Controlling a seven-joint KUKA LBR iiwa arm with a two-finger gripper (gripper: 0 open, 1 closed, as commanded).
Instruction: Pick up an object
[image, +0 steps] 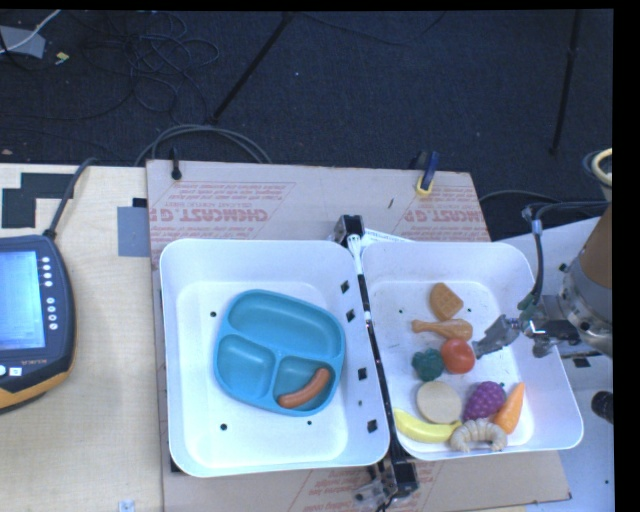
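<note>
Two white bins are sitting side by side; the right bin (545, 290) is holding the toy food, packed close. That crowding is the risk: closing on the red tomato (458, 356) could be nudging the chicken drumstick (443, 327) or the green piece (428, 365) instead, leaving nothing gripped. The gripper (497, 336) is hovering just right of the tomato, which is lying beside the tip rather than inside it; whether its jaws are spread I cannot tell, perhaps because of blur

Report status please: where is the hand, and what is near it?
Hand over the right bin, nothing seen held. Tomato nearest, chicken leg and grapes crowding it. Sausage on the blue plate, left bin.
</note>
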